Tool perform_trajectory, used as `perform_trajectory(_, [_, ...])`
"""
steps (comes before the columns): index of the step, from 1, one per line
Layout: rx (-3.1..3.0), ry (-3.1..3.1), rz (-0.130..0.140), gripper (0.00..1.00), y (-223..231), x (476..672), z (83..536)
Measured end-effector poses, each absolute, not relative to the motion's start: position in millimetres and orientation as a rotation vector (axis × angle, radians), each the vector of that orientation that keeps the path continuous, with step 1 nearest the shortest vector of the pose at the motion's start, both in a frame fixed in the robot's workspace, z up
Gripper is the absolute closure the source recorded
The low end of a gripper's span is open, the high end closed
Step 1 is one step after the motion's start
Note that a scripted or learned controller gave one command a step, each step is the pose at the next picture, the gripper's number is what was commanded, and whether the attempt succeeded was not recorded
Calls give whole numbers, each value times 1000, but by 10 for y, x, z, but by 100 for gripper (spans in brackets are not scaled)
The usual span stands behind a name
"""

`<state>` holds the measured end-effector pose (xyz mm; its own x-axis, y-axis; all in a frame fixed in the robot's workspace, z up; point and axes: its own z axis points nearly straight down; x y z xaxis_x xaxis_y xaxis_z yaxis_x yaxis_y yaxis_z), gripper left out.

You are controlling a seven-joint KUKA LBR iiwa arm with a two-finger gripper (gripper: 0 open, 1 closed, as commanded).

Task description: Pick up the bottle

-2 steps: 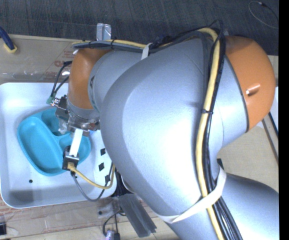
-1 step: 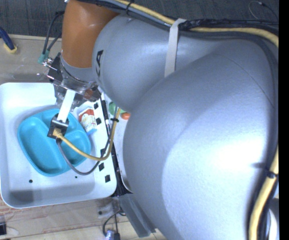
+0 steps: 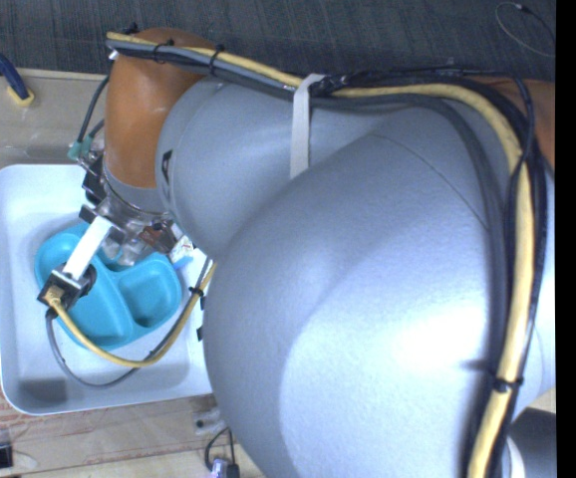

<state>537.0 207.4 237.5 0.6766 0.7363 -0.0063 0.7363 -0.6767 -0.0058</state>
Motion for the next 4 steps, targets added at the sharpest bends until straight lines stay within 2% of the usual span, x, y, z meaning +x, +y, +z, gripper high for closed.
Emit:
perform_trajectory(1, [-3049, -753, 13, 100, 1212, 5223, 2331])
perform_trajectory(2, [-3111, -433, 3, 100, 2133, 4977, 2314])
perform_trajectory(3, [-3115, -410, 1, 100, 2176, 5418, 2695])
perform_trajectory(4, [-3102, -485, 14, 100, 1033, 5247, 2348])
